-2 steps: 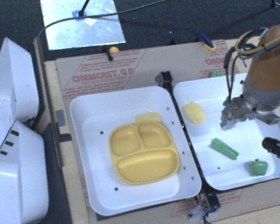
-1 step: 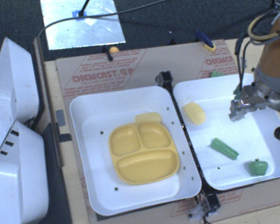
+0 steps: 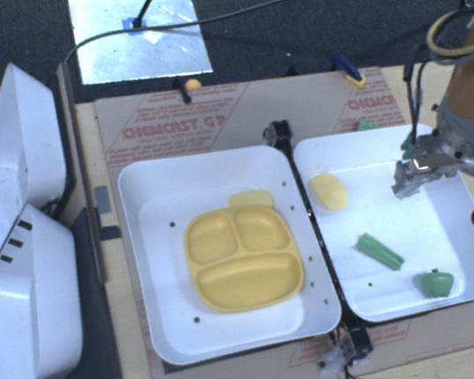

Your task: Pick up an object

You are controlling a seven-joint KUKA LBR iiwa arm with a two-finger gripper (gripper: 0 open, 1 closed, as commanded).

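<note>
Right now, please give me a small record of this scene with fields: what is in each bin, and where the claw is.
left bin: a yellow divided plate, with a pale yellow flat piece at its far edge
right bin: a pale yellow oval object, a green stick, a green rounded object
claw: above the right bin's far right part, apart from all three objects
claw hold: nothing visible between its fingers
task state: no object picked up yet

Bright, even overhead light, soft faint shadows, glare on the foil sheet (image 3: 138, 28), slightly soft focus throughout.
</note>
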